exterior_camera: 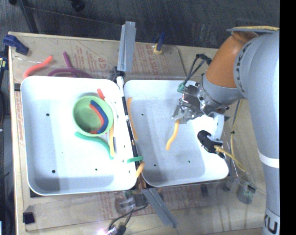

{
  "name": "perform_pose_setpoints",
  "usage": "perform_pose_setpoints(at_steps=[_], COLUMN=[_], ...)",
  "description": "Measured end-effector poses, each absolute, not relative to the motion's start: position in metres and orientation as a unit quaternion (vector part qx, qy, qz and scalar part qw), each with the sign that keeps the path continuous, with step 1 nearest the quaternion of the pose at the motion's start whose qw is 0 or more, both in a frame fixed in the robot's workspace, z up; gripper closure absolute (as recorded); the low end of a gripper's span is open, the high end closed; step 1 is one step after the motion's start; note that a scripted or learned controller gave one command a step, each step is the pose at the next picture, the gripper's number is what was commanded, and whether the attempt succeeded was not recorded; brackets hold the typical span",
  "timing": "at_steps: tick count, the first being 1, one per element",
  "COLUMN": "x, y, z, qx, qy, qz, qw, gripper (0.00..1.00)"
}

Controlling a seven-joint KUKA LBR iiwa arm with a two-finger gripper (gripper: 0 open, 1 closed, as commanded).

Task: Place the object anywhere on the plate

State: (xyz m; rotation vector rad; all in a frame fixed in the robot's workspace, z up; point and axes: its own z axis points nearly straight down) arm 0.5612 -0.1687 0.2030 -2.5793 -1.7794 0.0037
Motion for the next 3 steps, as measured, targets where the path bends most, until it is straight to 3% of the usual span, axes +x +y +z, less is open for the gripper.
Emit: perform_pose_setpoints(at_steps=[1, 2, 3], x=[0.567, 0.570, 0.570], y=[-0.155, -0.104, -0.104], z=[0.173, 0.211, 0.211], qx=[-0.660, -0.535, -0.535], qy=[-0.752, -0.845, -0.845], qz=[0.0012, 0.0004, 0.0006], qw=[0.002, 0.000, 0.000], gripper=[1.00, 1.00, 0.00])
